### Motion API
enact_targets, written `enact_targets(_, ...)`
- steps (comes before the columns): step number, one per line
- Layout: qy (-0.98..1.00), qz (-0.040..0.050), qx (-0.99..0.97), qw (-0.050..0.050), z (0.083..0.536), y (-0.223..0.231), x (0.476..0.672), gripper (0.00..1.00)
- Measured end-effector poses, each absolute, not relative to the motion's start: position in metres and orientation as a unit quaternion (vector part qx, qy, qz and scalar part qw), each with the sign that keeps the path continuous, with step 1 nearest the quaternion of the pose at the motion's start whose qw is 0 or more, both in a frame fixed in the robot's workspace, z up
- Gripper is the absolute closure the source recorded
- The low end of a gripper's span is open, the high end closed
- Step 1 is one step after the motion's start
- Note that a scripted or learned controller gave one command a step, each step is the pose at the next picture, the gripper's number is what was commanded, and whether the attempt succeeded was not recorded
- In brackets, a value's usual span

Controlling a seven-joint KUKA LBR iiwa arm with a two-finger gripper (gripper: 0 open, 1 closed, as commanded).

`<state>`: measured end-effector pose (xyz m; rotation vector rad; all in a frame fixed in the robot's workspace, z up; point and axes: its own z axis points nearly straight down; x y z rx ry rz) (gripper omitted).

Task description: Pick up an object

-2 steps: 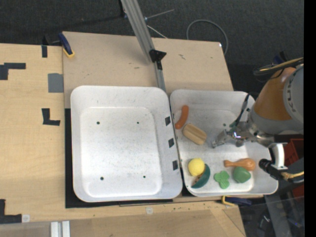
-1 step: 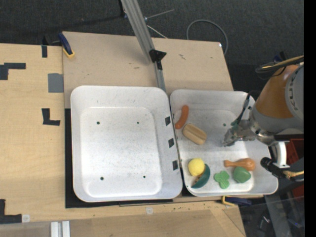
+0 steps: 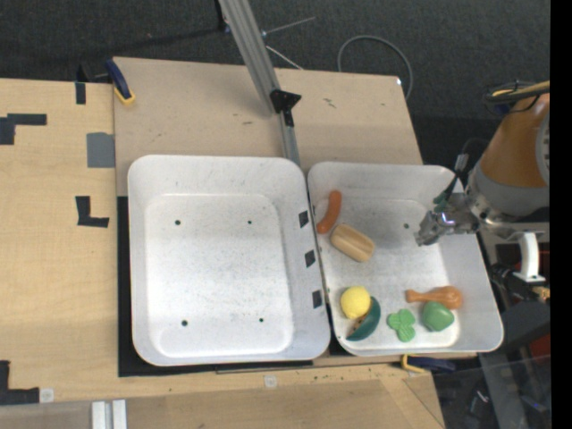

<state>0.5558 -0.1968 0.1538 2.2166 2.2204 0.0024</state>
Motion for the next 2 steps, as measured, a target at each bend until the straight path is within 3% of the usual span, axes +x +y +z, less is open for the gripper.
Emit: enact_targets(2,0.708,0.0009,0.706,0.002,0.253,-0.193,0.551,1.00)
